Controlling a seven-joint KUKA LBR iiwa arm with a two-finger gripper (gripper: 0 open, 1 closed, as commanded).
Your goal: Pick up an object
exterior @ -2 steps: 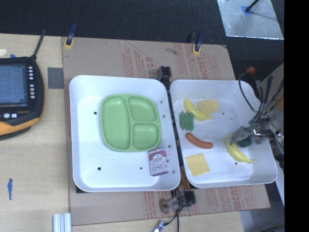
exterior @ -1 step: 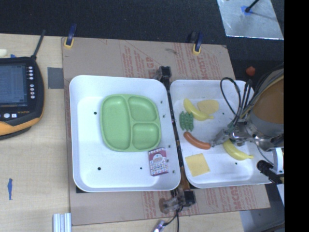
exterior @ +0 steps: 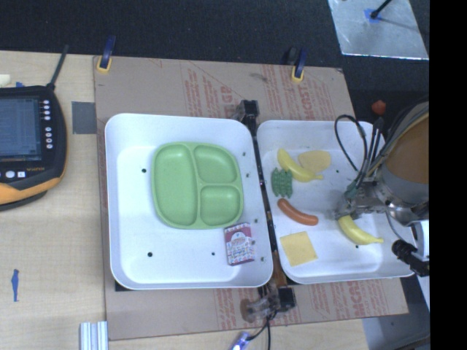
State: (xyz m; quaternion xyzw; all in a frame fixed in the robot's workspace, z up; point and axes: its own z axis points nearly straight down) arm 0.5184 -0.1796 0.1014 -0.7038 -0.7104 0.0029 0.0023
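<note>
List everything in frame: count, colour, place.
bins: 2, white, side by side on the cardboard
divided plate: 1, green, left bin
small packet: 1, red and white, left bin near its lower right corner
bananas: 2, yellow, right bin; second by the arm
hot dog: 1, red, right bin centre
broccoli piece: 1, green, right bin
cheese slice: 1, yellow, right bin front
teach pendant: 1, grey and orange, bench left
arm: 1, grey and orange, right edge
</note>
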